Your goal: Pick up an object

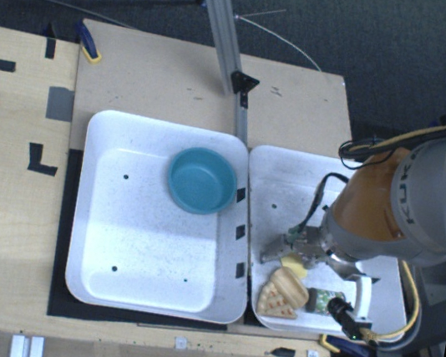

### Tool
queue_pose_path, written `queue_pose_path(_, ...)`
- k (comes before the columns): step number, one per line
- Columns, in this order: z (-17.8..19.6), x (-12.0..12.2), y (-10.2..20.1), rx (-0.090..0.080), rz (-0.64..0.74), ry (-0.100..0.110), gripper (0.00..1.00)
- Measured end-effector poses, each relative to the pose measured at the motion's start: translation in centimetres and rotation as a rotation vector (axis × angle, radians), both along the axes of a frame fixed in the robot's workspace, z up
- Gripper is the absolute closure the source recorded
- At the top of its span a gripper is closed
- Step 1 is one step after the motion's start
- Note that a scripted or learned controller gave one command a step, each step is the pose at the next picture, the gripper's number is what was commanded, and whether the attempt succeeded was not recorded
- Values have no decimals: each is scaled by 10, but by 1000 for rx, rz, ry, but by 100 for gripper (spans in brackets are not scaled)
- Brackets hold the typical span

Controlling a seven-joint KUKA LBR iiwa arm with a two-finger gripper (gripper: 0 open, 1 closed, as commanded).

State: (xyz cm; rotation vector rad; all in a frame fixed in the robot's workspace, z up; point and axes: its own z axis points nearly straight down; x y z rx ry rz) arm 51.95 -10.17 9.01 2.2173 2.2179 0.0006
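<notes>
Tan waffle-like wedge object [282, 293] lies at near edge of right white bin [278, 178], a small yellow piece [294, 267] touching its far side; gripper [297, 243] low just beyond them, finger state cannot be told; round blue bowl [201, 180] in left white bin's [106, 222] far right corner.

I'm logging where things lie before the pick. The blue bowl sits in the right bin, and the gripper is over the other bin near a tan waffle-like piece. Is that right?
Not quite: the camera view shows the blue bowl in the left bin, toward its back right corner. The gripper is over the right bin, near the tan waffle-like piece, as you said.
</notes>
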Motion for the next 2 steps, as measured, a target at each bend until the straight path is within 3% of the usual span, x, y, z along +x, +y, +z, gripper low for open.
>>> queue_pose_path(1, 13, 2, -1, -3, 0, -7, 100)
queue_pose_path(2, 59, 7, 6, 4, 2, 2, 100)
